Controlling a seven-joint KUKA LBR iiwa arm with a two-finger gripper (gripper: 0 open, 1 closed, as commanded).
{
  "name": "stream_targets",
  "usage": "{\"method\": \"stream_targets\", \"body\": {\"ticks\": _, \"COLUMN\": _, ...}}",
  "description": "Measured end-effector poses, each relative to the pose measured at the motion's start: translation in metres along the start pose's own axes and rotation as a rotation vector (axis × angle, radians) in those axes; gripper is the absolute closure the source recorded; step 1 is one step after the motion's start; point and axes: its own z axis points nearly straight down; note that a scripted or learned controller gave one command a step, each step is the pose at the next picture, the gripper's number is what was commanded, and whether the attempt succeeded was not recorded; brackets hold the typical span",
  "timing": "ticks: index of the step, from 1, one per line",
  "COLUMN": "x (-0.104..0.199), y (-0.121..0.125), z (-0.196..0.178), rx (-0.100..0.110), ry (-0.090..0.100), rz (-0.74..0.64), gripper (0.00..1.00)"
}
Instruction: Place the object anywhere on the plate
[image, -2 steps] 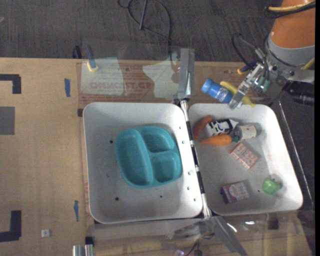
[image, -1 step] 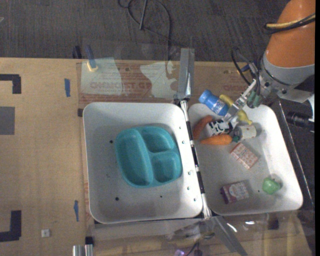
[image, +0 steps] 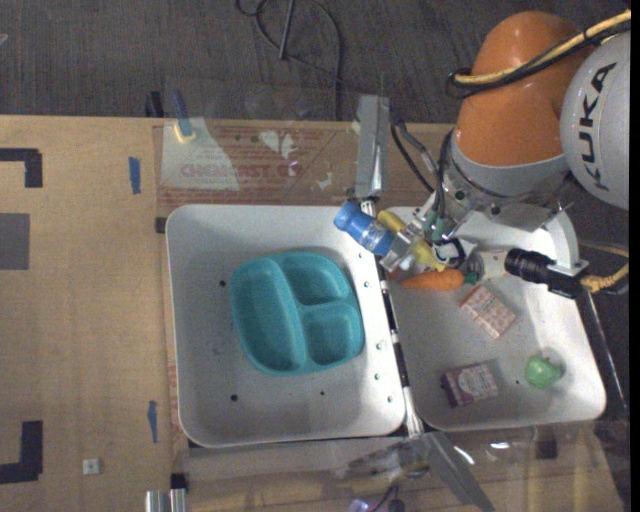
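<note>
Low in the frame, a small maroon packet (image: 470, 383) and a green apple-like fruit (image: 543, 372) lie in the right white bin (image: 590, 400). The teal sectioned plastic plate (image: 296, 311) sits centre-left in the left white bin (image: 200, 400). Up and right, the gripper (image: 400, 247) appears to pinch a clear blue-capped bottle (image: 363, 228), its long axis running upper-left to lower-right; the plate lies down-left.

My arm (image: 520, 110) is grey with an orange band. Beside the teal plate (image: 297, 311) lie a blue-capped clear bottle (image: 366, 231), an orange carrot (image: 432, 282), a pink checked packet (image: 488, 310), a maroon box (image: 470, 383) and a green apple (image: 543, 372).
</note>
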Motion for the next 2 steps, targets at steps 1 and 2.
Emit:
{"method": "stream_targets", "body": {"ticks": 1, "x": 0.0318, "y": 0.0300, "z": 0.0888, "rx": -0.001, "ry": -0.001, "rz": -0.114, "gripper": 1.00}}
{"method": "stream_targets", "body": {"ticks": 2, "x": 0.0310, "y": 0.0298, "z": 0.0884, "rx": -0.002, "ry": -0.001, "rz": -0.113, "gripper": 0.00}}
